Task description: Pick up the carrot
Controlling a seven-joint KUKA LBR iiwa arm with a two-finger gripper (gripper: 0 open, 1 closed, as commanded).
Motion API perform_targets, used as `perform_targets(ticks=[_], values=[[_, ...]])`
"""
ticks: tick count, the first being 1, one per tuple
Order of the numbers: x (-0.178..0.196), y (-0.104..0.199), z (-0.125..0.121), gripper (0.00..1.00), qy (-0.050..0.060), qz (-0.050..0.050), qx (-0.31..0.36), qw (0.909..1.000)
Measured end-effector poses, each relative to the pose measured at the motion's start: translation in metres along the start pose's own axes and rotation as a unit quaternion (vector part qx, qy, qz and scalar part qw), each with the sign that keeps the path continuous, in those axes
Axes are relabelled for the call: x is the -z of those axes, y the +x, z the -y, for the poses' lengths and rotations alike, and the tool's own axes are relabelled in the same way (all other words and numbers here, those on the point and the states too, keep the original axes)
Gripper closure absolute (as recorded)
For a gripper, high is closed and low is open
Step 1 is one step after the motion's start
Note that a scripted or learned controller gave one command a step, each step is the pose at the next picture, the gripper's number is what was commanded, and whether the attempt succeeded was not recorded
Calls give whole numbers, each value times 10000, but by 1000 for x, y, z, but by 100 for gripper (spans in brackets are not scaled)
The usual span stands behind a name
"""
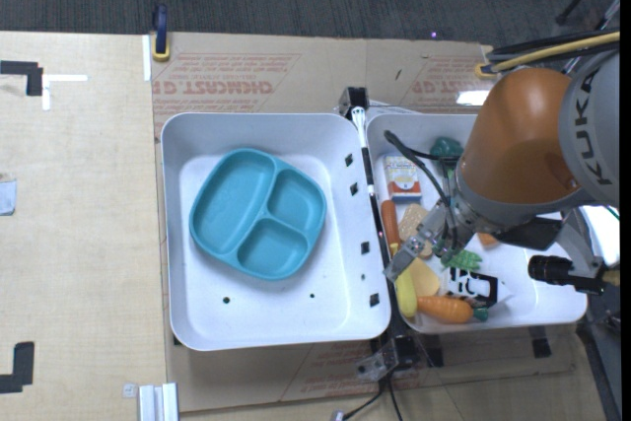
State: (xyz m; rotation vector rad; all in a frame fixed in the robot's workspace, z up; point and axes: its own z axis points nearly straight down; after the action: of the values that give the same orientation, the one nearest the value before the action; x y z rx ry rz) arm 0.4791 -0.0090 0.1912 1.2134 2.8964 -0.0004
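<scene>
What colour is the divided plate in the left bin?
Light blue plate, clearest in the camera view.

A blue divided plate (258, 213) lies in the left white bin (187, 311), a yellow banana (405, 292) in the right.

Bright, even overhead light fills the scene. The white bins (261, 330) look slightly washed out, glare flares at three o'clock, shadows stay soft, and focus is mildly grainy throughout.

arm (582, 143): "KUK" (partly cut off) | cardboard (227, 79): red print upside down, unreadable
</scene>
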Motion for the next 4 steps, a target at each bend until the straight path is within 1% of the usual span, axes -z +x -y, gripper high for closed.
perform_targets(ticks=[1,2,3,4], values=[[0,-38,-38,0,3,10,-1085,9941],[108,-49,-33,0,-1,18,-1086,9941],[-1,1,-17,0,11,-8,-658,9978],[0,16,-16,0,0,-3,770,9970]])
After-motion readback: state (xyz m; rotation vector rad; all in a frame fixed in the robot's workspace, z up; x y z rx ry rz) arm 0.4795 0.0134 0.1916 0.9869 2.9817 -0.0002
